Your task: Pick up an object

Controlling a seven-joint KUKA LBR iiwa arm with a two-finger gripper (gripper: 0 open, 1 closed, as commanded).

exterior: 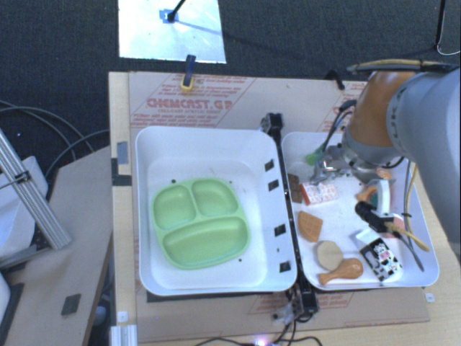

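Counter (pixel 187 103): covered by a printed brown board, with both bins standing on it
Left bin (pixel 155 150): white and shallow, holding one thing
Green plate (pixel 200 222): three compartments, lying flat in the middle of the left bin
Right bin (pixel 344 222): white, set against the left bin's right wall, with several small things in it
Orange wedge (pixel 310 226): flat by the right bin's left wall, just nearer the camera than the packet
Red-and-white packet (pixel 319 193): flat in the far-left part of the right bin, just beside the gripper; contact cannot be told
Gripper (pixel 325 166): low over the right bin's far-left part, above the packet in the view; too small and cluttered to tell whether it is open or closed
Tan disc (pixel 330 252): near the bin's front wall
Wooden piece (pixel 344 270): perhaps a spoon, touching the disc's near side
Black-and-white block (pixel 382 259): near the front-right corner
Arm (pixel 403 114): grey with an orange band, reaching in from the right
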